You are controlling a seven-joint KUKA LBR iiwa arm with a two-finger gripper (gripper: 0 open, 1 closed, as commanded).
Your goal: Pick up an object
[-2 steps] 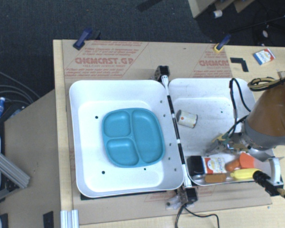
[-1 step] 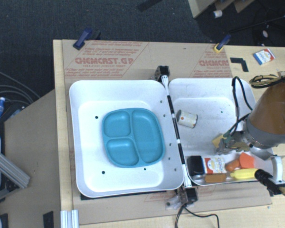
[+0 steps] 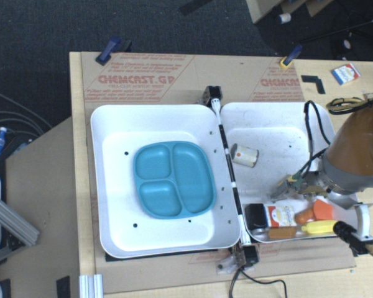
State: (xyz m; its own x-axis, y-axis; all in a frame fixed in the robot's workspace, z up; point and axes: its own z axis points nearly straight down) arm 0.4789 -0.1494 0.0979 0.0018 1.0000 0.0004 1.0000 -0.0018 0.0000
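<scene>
My gripper (image 3: 293, 187) hangs low over the right bin (image 3: 267, 120), below the grey wrist and the orange band of the arm (image 3: 355, 143). Just under and in front of it lies a cluster of small items: a red and white packet (image 3: 281, 215), an orange piece (image 3: 316, 212), a yellow banana-shaped toy (image 3: 317, 228), a brown stick (image 3: 282, 233) and a black block (image 3: 256, 216). A small white and tan cylinder (image 3: 244, 156) lies alone to the gripper's upper left. Nothing shows between the gripper's tips.
The left bin (image 3: 109, 166) holds a blue divided plate (image 3: 173, 179). A ridge with black clamps (image 3: 212, 95) separates the two bins. A black cable (image 3: 311, 126) loops over the right bin beside the arm. The bench's cardboard surface (image 3: 143, 76) surrounds the bins.
</scene>
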